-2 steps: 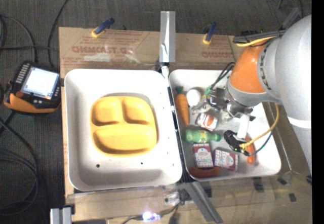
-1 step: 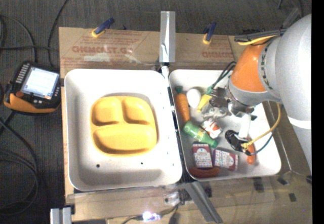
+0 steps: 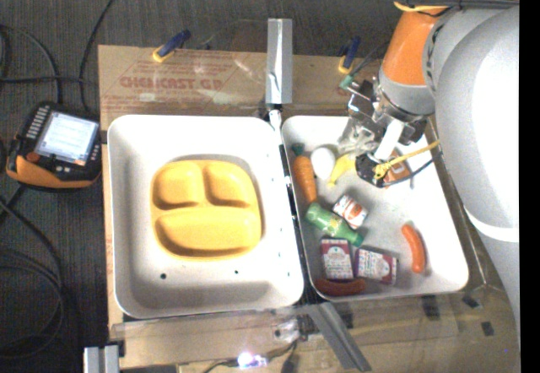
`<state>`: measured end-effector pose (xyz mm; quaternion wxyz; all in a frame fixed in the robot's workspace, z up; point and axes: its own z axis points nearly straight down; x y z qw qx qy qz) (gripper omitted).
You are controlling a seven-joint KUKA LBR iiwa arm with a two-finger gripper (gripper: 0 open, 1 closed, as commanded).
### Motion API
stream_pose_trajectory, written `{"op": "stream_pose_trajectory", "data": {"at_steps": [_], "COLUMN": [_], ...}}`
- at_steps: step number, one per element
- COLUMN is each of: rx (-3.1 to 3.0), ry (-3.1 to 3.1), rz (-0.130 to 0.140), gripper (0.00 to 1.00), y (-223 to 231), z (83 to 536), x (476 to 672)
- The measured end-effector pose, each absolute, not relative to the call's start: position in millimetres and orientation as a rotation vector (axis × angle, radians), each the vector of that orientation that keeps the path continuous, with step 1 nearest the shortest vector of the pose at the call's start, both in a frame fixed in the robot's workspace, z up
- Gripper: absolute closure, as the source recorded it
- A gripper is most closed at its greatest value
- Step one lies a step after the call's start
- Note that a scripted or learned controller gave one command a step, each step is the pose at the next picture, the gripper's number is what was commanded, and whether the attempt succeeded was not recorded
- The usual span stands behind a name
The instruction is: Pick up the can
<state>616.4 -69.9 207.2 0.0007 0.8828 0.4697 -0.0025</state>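
A dark carpeted floor with loose cables surrounds the bench, whose brown board [image 3: 194, 80] carries red lettering and is pinned at its far edge by two blue clamps [image 3: 171, 44]. At the far left, off the bench, a teach pendant [image 3: 57, 143] with a lit screen and an orange rim lies on the floor.

The left bin [image 3: 126, 262] holds a yellow divided tray [image 3: 207, 207] with three compartments, sitting flat near the bin's middle. A metal bar [image 3: 279, 59] stands at the far edge where the two bins meet.

The right bin [image 3: 447, 270] is crowded. A carrot [image 3: 305, 179] lies along its left wall, with a white egg-shaped thing [image 3: 322, 162] just to its right and a banana [image 3: 342, 167] beside that. Nearer the camera, a green bottle [image 3: 332, 221] lies on its side. The can [image 3: 351, 211], white with a red label, lies tilted near the bin's middle, right against the bottle's far side. Below them sit two red packets [image 3: 356, 262] side by side, and a dark sausage [image 3: 340, 285] lies along the near wall. An orange-red sausage [image 3: 413, 247] lies apart toward the right wall.

The arm [image 3: 413, 51] reaches in from the right, and the gripper [image 3: 354, 143] hangs over the far part of the right bin, above the banana and well apart from the can. From this angle, I cannot tell whether it is released or clenched.
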Motion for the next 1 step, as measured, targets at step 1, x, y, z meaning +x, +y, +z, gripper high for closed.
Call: {"op": "stream_pose_trajectory", "data": {"at_steps": [1], "rx": [2.772], "ry": [1.475], "rz": [-0.009], "gripper": [0.00], "y": [-69.9], "z": [207.0], "x": [616.3]}}
